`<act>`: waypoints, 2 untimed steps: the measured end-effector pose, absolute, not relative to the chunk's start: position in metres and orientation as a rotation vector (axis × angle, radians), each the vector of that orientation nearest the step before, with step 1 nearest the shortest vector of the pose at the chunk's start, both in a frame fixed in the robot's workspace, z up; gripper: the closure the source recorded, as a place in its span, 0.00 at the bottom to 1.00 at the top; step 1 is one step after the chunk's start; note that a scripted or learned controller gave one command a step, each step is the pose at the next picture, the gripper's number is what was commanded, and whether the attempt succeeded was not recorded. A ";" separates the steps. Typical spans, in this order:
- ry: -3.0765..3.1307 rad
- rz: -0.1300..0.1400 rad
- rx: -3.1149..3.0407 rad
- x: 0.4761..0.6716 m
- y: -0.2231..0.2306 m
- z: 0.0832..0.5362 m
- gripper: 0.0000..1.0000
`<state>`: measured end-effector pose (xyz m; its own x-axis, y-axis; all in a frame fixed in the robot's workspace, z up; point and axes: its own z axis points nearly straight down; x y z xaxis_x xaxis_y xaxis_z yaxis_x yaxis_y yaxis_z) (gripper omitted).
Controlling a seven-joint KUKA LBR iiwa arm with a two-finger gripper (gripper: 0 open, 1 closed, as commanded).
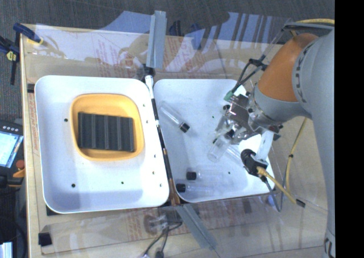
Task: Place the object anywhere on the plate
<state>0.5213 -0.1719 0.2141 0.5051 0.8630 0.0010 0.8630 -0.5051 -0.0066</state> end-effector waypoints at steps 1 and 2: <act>-1.903 0.003 -2.496 0.564 -0.136 0.251 1.00; -2.121 0.004 -2.314 0.593 -0.069 0.266 1.00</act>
<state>0.5929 -0.0689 0.2660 0.0870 0.9962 0.0000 0.9962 -0.0870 -0.0035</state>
